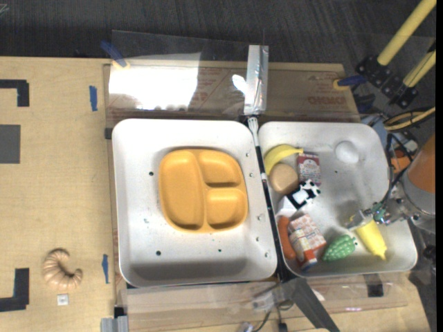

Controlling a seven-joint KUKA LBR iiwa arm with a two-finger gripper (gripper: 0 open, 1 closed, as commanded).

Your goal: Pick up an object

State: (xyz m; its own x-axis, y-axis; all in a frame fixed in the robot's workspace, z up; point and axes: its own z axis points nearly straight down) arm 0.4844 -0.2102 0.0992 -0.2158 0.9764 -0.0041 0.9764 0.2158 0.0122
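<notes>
The right bin (pixel 360 178) holds several toys. A yellow banana (pixel 279 154) and a brown bun (pixel 283 178) lie by its left wall, with a small carton (pixel 309 167) and a black-and-white piece (pixel 302 196) beside them. Nearer the front are a red-and-white packet (pixel 306 235), an orange stick (pixel 286 241), a green fuzzy toy (pixel 340 248) and a yellow toy (pixel 372 238). My gripper (pixel 374 216) hangs low in the bin's right part, just above the yellow toy and perhaps touching it. The arm's orange band (pixel 423 171) is at the right edge.
The left bin (pixel 138 185) holds a yellow divided plate (pixel 203 188). A toy croissant (pixel 62 269) lies on the bench at the front left. A clear sheet and a metal strip (pixel 255 81) stand behind the bins. Yellow poles (pixel 412 19) cross the back right corner.
</notes>
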